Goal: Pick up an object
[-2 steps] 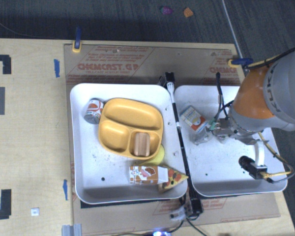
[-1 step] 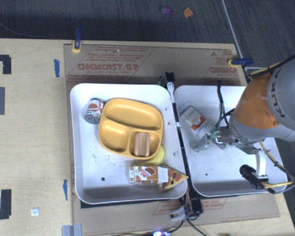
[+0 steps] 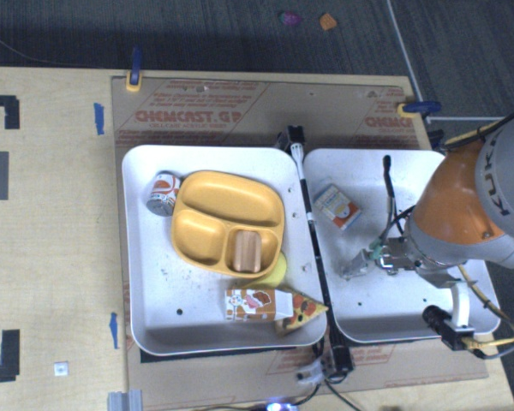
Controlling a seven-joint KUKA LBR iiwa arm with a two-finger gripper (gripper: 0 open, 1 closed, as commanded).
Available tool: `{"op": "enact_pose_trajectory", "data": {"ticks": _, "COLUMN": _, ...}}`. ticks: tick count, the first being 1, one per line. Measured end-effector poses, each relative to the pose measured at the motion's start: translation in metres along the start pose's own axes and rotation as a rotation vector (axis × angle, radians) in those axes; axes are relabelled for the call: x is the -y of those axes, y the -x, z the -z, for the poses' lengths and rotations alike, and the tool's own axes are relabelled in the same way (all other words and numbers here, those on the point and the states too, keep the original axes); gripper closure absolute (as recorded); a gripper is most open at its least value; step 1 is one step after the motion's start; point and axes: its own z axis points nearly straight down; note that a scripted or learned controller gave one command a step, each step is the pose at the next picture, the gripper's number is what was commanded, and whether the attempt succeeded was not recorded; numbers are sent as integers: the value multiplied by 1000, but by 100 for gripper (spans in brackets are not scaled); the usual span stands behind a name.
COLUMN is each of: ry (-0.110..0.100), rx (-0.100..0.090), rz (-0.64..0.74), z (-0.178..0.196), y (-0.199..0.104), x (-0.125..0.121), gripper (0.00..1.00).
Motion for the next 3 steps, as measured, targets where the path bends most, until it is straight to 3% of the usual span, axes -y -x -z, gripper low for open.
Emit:
{"op": "enact_pose_trajectory", "data": {"ticks": 2, "ry": -8, "rx": -1, "rz": -1, "z": -2, "y": 1, "x": -75, "gripper": 0}}
{"op": "enact_pose_trajectory", "data": {"ticks": 3, "ry": -9, "rx": -1, "rz": -1, "z": -2, "y": 0, "x": -100, "gripper": 0}}
